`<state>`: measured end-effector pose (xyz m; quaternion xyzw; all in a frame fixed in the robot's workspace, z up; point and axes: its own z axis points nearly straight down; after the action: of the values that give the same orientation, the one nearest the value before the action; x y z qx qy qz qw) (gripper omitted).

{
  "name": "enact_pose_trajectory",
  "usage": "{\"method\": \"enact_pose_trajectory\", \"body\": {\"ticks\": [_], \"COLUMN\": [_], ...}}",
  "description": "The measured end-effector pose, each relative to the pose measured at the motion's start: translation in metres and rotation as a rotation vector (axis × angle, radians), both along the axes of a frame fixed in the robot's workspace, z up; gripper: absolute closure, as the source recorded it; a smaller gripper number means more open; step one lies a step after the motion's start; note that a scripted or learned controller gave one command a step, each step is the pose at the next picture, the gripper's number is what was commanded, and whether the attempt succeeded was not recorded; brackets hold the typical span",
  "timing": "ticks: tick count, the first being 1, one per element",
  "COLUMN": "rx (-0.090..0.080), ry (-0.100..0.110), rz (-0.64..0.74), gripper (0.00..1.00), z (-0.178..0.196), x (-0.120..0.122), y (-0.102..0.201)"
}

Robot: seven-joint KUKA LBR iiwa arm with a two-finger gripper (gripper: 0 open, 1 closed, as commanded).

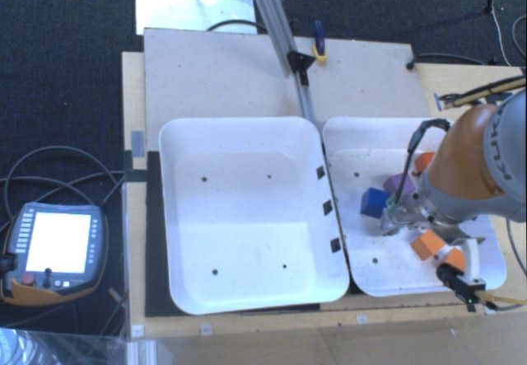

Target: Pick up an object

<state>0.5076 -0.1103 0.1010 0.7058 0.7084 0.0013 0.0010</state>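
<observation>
A: How far is the picking?

B: I judge it is at the reach, not yet at the lift. The arm is low inside the right bin, and its gripper is down at the bin floor, just beside a blue block.

A: Does it hold the block?

B: I cannot tell. The gripper is small and partly hidden under the wrist, so its opening is not clear, and I see nothing surely between its tips.

A: What else is there?

B: A purple object behind the blue block, an orange piece near the arm, and an orange block nearer the front. All lie on the floor of the bin. The left bin is beside it. So the grasp and the lift remain.
</observation>
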Motion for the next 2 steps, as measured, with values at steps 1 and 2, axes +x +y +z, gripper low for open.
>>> {"method": "enact_pose_trajectory", "body": {"ticks": [1, 2], "rx": [-0.001, -0.002], "ry": [-0.004, -0.007], "rz": [0.001, 0.002], "gripper": [1.00, 1.00], "z": [0.052, 0.117], "x": [-0.002, 0.000], "y": [0.009, 0.010]}}
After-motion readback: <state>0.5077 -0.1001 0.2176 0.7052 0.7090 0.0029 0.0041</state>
